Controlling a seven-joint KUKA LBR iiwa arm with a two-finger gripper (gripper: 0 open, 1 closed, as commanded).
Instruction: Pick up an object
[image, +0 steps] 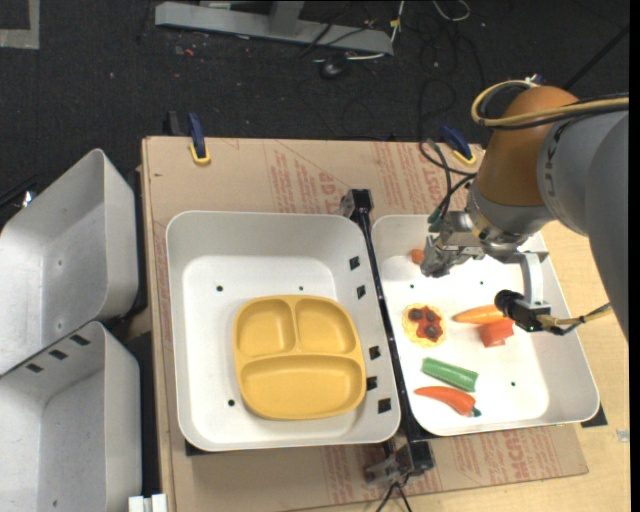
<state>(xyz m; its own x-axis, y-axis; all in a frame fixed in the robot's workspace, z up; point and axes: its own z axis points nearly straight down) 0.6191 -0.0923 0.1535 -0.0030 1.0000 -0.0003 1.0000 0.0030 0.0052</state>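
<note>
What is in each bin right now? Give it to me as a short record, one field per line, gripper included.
left bin: yellow divided tray, three compartments, lying flat
right bin: pizza slice toy, carrot, red block, green pepper, red chili
far corner of right bin: small orange piece, partly hidden by the gripper
gripper: over the far left part of the right bin, near the divider
arm: reaches in from the right
item held: none visible
</note>
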